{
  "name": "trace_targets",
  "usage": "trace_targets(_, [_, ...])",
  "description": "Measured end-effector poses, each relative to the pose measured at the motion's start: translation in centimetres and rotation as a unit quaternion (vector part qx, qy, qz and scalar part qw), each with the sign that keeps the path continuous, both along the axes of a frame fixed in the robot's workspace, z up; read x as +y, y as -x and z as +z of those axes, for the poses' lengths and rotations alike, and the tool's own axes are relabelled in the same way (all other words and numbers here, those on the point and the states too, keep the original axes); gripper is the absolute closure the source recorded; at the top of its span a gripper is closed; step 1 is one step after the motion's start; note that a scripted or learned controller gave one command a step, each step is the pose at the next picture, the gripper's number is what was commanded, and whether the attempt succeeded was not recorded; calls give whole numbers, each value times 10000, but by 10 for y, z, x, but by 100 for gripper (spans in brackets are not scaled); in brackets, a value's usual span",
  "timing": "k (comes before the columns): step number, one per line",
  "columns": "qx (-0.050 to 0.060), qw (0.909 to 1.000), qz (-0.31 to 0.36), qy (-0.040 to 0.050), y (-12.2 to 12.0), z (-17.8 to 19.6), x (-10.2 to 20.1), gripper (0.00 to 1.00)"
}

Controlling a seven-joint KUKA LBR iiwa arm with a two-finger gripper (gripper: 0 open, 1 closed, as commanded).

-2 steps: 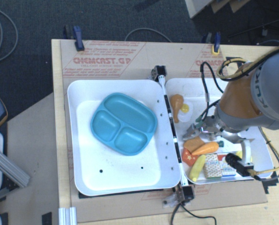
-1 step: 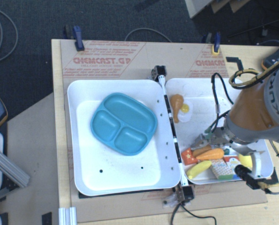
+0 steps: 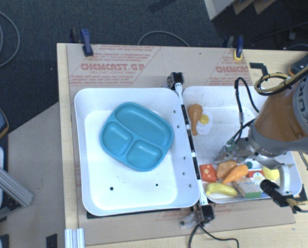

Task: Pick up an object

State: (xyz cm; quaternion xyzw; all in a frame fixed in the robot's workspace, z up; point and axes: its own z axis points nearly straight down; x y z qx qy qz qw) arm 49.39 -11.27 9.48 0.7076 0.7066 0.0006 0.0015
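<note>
Camera view from above: two shallow white bins are seen side by side on a surface covered with brown printed board. In the left bin a blue divided plate is lying, with three compartments, a little tilted against the bin's edges. The right bin holds a group of small toy food pieces. Near its upper left part, a brown drumstick-shaped piece is placed, and just beside it a white piece with a yellow centre, like a fried egg. Along the lower edge of the same bin are gathered a red piece, an orange carrot, a tan rounded piece touching the carrot, a yellow banana, and a further yellow piece more to the right. Some flat coloured pieces lie under them, but what they are cannot be told.

The grey arm with its orange band is reaching in from the right, over the right bin. The end effector is seen low above the pile, just beside the tan piece and the carrot. Whether its fingers are spread or pressed together cannot be told, because the metal parts are small and blurred. No object can be seen between them.
</note>
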Motion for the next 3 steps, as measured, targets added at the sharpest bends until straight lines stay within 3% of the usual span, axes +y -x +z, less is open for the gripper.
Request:
trace_targets(1, [-47, 10000, 61, -12, -37, 95, 99, 100])
trace_targets(2, [17, 10000, 11, -6, -33, 90, 93, 0])
trace_targets(3, [40, 10000, -34, 6, -15, 66, 11, 0])
